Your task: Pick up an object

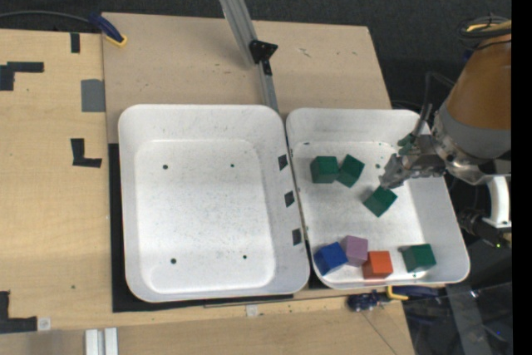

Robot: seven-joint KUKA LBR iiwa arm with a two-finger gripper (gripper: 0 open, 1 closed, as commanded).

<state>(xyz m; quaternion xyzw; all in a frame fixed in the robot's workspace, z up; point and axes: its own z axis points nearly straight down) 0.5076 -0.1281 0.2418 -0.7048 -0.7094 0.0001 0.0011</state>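
Camera view has the gripper (397, 173) hovering in the right bin (432, 262), green cube (380, 201) just at its seven o'clock; finger spacing I cannot tell.

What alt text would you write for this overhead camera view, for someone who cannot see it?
A grey and orange robot arm reaches from the right into the right white bin, its gripper just above a green block. That bin also holds three more green blocks plus blue, purple and orange ones; the left white bin sits beside it on a wooden bench.
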